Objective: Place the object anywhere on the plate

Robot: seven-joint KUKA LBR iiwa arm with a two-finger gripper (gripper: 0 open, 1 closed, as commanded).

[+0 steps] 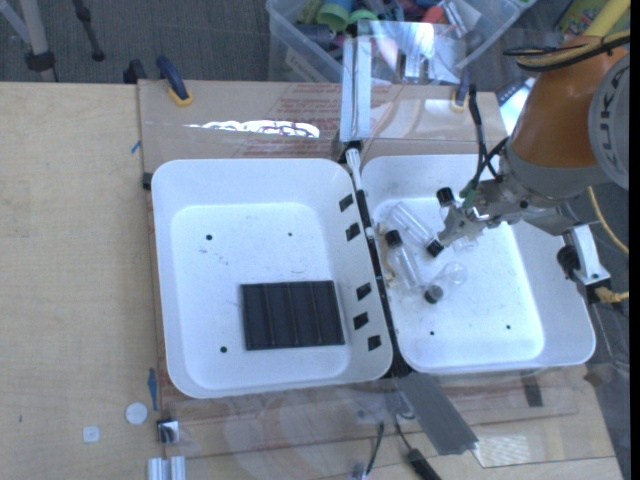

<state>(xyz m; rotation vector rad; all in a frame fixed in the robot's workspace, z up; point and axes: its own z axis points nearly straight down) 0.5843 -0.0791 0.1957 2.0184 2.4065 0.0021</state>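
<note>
- So far, the task looks to be at its early part: nothing lies on the dark ribbed plate [292, 314], which sits in the left bin [180, 193] towards 5 o'clock of that bin's floor.
- The objects are in the right bin [520, 338]. They seem to be several clear plastic pieces with small black caps [415, 253], lying together near the bin's 9 o'clock side, close to the divider between the two bins.
- One small dark cap [433, 294] lies a little apart, at about 6 o'clock from the cluster.
- The gripper [450, 230] is low over the right bin, just at 3 o'clock of the clear pieces, and the grey and orange arm [565, 118] comes in from 2 o'clock.
- Because the pieces are transparent and the picture is soft, I cannot tell if the gripper is spread or closed, and I cannot tell if it touches any piece. I see no object clearly held.
- In my judgement the step in hand is the approach or the grasp of one clear piece.
- What is left is nearly all of it: to secure one piece, to lift it, to carry it over the divider towards 9 o'clock, and to put it down on the plate.
- Clear, smooth, round pieces may slip or roll, so the grasp is the risky part.
</note>
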